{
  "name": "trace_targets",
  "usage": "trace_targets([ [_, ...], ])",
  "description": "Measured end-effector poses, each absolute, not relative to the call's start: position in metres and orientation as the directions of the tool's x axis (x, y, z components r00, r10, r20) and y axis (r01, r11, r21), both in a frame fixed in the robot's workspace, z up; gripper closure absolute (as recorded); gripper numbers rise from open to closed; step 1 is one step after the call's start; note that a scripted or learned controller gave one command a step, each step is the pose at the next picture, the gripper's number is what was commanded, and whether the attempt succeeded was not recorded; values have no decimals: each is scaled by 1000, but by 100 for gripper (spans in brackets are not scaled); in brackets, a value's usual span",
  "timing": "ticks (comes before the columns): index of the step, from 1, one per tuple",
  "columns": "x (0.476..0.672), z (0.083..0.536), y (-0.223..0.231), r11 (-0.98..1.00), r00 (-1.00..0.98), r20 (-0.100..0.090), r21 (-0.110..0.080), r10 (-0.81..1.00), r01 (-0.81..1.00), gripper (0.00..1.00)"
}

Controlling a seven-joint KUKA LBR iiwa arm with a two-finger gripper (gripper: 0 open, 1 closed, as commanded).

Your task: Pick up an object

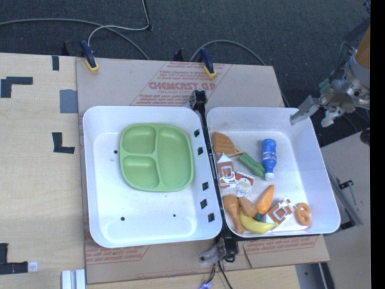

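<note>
My gripper (pixel 314 117) hangs over the far right corner of the right bin (pixel 319 167), its two fingers spread open with nothing between them. The right bin holds several toy foods. A blue bottle (pixel 268 156) lies near the middle, with a green vegetable (pixel 251 164) and a tan bread piece (pixel 224 143) to its left. A red-and-white carton (pixel 227 172) lies below them. At the near edge are a carrot (pixel 265 198), a banana (pixel 255 224), a pretzel (pixel 302 214) and a small carton (pixel 280 211).
The left bin (pixel 99 179) holds a green divided plate (pixel 157 157). Black clips (pixel 204 185) run along the seam between the bins. Both bins rest on cardboard (pixel 174 83) clamped at the back by two blue-and-yellow clamps (pixel 89 56).
</note>
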State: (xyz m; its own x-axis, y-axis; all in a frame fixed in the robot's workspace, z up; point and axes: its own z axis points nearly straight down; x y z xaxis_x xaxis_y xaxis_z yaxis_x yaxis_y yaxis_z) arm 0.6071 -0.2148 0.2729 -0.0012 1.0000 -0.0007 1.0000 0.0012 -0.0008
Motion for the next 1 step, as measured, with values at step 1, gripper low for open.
trace_targets([
  [1,641,126,-209,3,-3,1,-5,1000,1000,0],
])
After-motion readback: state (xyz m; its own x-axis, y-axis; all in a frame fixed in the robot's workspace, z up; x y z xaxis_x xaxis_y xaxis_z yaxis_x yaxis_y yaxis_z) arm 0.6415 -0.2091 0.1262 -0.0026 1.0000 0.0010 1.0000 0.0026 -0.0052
